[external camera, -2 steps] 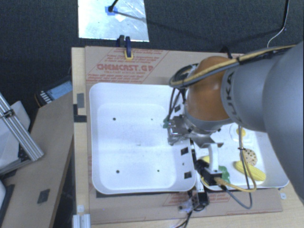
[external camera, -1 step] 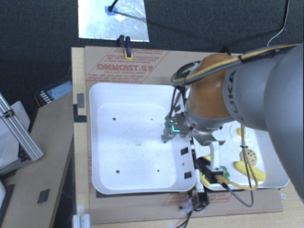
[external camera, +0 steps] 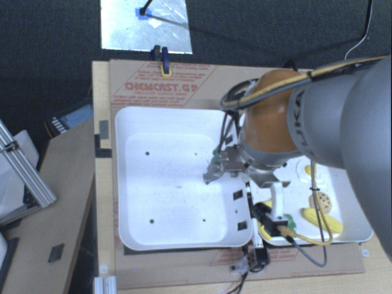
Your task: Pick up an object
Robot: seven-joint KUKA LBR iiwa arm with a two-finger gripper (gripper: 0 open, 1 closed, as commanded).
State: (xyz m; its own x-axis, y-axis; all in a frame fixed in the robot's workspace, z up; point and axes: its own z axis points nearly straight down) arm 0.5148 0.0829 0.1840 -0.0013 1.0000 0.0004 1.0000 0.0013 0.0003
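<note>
You see a thick grey arm (external camera: pixel 343 115) with dark lettering on its side. Next toward the gripper (external camera: pixel 213 171) comes a rounded orange band (external camera: pixel 269 118), then a grey wrist. Thin dark cables loop beside the band; the gripper is small, grey metal.

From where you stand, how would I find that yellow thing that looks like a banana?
Start at the right-hand white bin, partly covered by the big grey arm. Look to its near edge, below the arm. The banana lies there, long and plain yellow, while the round cookie-like piece just above it is tan with dark speckles.
</note>
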